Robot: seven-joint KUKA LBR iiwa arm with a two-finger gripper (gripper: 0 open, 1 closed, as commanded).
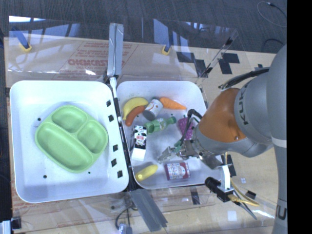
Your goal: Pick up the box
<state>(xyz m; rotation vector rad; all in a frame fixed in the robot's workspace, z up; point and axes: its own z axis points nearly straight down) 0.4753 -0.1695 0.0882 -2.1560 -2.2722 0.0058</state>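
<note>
The box (139,141) I am after lies in the right bin (197,91), against its left wall, a little white carton with a black-and-white cow pattern on its upper half, lying long-ways toward the front; my gripper (168,153) hangs just to its right, near but apart from it, with nothing between my fingers that I can make out; the fingers look spread a little, a pale metal fork pointing left and down, though I judge this from a small and cluttered patch.

What could go wrong, as I judge it: the box sits tight to the wall, so one finger may have no room on that side and could strike the rim or ride over the carton; if I close off-centre the smooth carton could twist out or be shoved along the wall.

The yellow piece (146,171) lies just in front of the box and could be nudged; the green bottle (160,125) lies just behind my fingers, with the banana (133,105) and a red-orange thing (134,115) curved beneath it further back; the carrot (171,103) is at the rear; the red can (177,170) lies beside my wrist, and a purple thing (184,126) is half hidden by my orange band (219,118); any of these could be swept aside.

The left bin (19,179) holds only a green divided plate (72,137), well apart.
</note>
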